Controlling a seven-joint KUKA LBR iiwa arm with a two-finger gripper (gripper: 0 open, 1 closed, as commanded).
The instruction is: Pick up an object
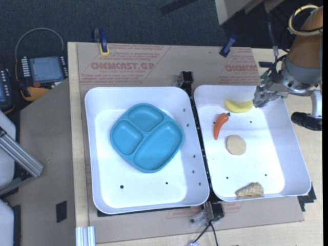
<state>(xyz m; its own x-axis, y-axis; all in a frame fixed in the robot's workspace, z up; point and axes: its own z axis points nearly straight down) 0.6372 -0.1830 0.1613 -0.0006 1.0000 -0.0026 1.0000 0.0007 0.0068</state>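
- Risk: gripper (260,99) sits at the banana's (239,105) right tip, near the right bin's (294,152) far wall; a grasp that far off-centre could let the curved fruit pivot or slide out, I judge.
- Fingers: whether they are spread or closed, I cannot tell.
- Banana lies in the right bin's far part, just above the chili (220,125).
- Count, right bin: one banana, one chili, one cookie (236,145), one tan lump (249,190).
- Count, left bin (102,178): one blue tray (147,137).
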